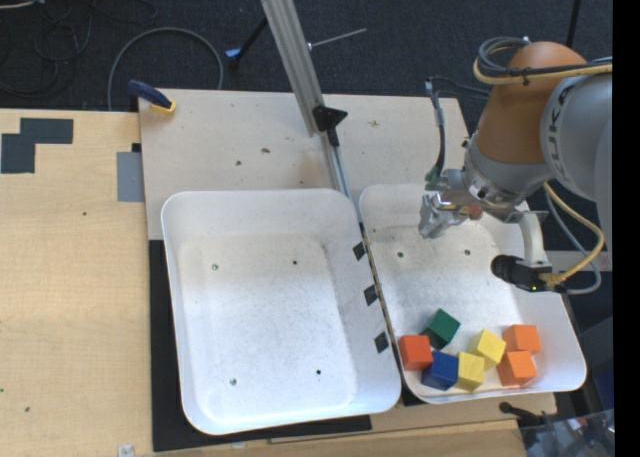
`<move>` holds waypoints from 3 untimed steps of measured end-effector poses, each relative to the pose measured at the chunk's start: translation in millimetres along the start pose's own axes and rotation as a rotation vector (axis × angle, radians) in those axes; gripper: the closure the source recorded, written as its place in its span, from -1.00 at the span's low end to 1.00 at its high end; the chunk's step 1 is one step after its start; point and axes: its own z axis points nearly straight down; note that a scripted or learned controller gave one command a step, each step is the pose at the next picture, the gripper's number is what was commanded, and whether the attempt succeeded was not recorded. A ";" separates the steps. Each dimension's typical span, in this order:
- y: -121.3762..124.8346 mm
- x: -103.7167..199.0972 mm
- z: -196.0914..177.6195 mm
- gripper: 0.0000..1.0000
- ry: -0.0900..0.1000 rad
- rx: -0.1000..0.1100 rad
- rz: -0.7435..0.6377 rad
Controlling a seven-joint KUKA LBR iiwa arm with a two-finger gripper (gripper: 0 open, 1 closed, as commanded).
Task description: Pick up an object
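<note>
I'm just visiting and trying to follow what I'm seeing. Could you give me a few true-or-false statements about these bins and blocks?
1. The small coloured blocks lie in the right shallow white bin. True.
2. The end effector hangs over the left shallow white bin. False: it hangs over the right bin's far part.
3. A small green cube lies among the blocks. True.
4. A small blue cube sits between the end effector's tips. False: it lies in the bin's near corner, apart from it.

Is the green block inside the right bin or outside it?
Inside. The green block lies on the floor of the right bin, within its rim, next to the other blocks.
</note>
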 end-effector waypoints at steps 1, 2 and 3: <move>-35.9 -42.2 95.0 1.00 0.000 -0.003 0.008; -22.9 -88.2 95.5 1.00 -0.005 -0.004 0.009; -68.0 -61.2 -30.0 1.00 -0.003 -0.007 0.006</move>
